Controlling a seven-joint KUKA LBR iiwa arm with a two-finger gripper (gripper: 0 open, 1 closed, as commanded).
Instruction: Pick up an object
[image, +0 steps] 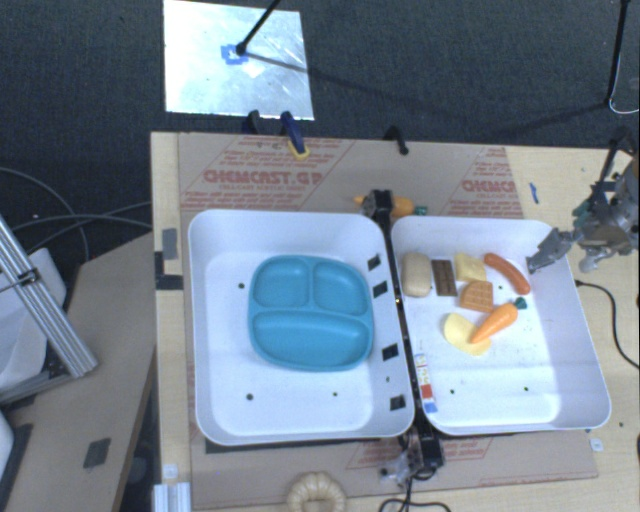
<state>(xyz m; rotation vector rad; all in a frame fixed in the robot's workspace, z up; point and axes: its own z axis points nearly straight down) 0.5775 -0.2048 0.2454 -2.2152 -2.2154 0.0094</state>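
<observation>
The right bin (520, 395) holds several toy foods bunched near its back left: a beige roll (416, 273), a brown bar (443, 277), a yellow wedge (470, 266), a red sausage (505, 272), a waffle square (477, 296), an orange carrot (495, 322) and a pale yellow slice (458, 332). My gripper (560, 262) hangs over the bin's back right edge, just right of the sausage. It is open, with nothing between its fingers.
The left bin (225, 400) holds a blue divided plate (310, 310). A black divider with clips (392, 300) runs between the bins. A cable (600, 290) trails off the bench at the right. A metal frame (40, 310) stands at the far left.
</observation>
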